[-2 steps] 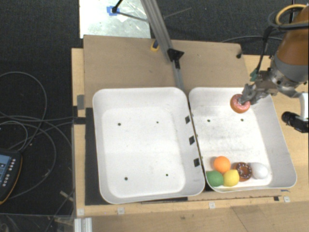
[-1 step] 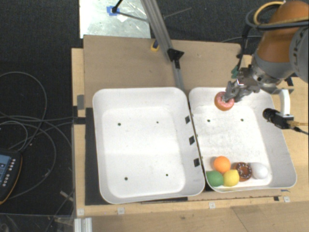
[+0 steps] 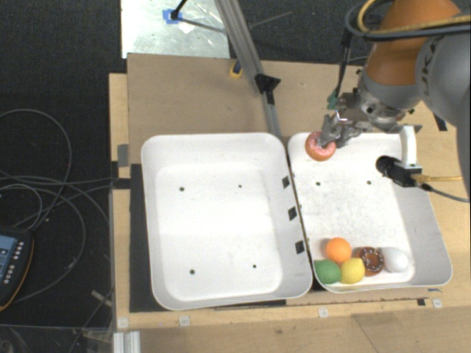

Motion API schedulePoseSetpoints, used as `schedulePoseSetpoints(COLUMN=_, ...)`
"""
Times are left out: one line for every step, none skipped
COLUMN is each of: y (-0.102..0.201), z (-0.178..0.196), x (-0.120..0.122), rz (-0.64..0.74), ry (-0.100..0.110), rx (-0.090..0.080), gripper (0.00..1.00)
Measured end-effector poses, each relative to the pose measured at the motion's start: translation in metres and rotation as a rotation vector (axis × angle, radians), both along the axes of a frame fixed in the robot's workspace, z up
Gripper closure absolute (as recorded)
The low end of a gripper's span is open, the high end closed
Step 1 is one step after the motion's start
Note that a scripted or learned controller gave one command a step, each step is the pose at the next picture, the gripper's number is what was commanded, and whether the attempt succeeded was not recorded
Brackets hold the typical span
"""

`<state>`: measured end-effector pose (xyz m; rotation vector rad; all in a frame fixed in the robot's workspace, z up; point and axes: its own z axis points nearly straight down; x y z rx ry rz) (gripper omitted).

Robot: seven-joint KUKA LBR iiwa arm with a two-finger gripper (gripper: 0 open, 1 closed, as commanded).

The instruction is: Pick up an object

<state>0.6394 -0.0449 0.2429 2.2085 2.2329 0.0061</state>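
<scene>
A pink frosted doughnut (image 3: 319, 148) hangs at the far left corner of the right bin (image 3: 368, 197), and my gripper (image 3: 329, 137) is shut on its upper edge. At that bin's near end lie an orange ball (image 3: 338, 249), a green fruit (image 3: 328, 271), a yellow lemon (image 3: 352, 270), a chocolate doughnut (image 3: 369, 259) and a white egg (image 3: 395, 259), packed close together.
The left bin (image 3: 213, 219) sits beside the right one, joined by black clips (image 3: 292, 212). A grey pole (image 3: 243, 43) slants over the bench behind the bins. A black and white fitting (image 3: 399, 166) hangs off the arm over the right bin's far side.
</scene>
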Motion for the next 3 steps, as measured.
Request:
schedulePoseSetpoints(y=0.045, z=-0.003, x=0.004, rz=-0.001, ry=0.001, rx=0.000, gripper=1.00)
schedulePoseSetpoints(y=0.096, z=0.006, x=0.017, rz=0.000, ry=-0.001, rx=0.001, gripper=1.00)
schedulePoseSetpoints(y=0.144, z=0.008, x=0.033, rz=-0.001, ry=-0.001, rx=0.000, gripper=1.00)
